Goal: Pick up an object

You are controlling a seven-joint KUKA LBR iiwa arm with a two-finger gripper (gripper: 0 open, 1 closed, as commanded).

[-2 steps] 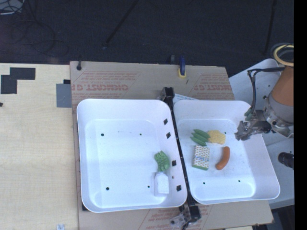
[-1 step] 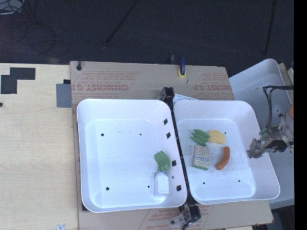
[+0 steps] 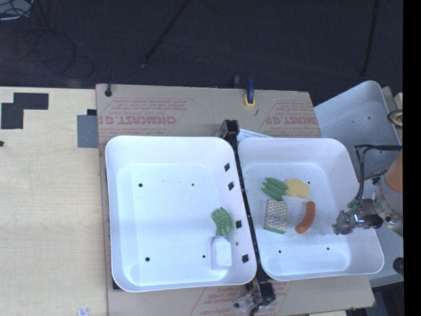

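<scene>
Camera view shows the likeliest target, a small orange-red sausage-shaped toy [image 3: 305,217], lying slantwise on the floor of the right white plastic bin [image 3: 299,151], with a speckled square sponge-like block [image 3: 276,216] just beside it on the left and a green ridged pod toy [image 3: 275,188] and a yellow lumpy toy [image 3: 297,188] above it. The grey gripper [image 3: 347,222] sits at the bin's right wall, near the sausage but apart from it; whether its fingers are wide or narrow I cannot tell, and nothing shows between them. I judge the risks to be these: the gripper may catch the bin wall as it moves in, the round sausage may roll or slip out of a pinch, and a descent off to the left could nudge the block instead. A green leafy toy [image 3: 223,221] and a white block [image 3: 222,252] lie in the left white bin [image 3: 168,145], well apart, on the counter [image 3: 52,209].
</scene>
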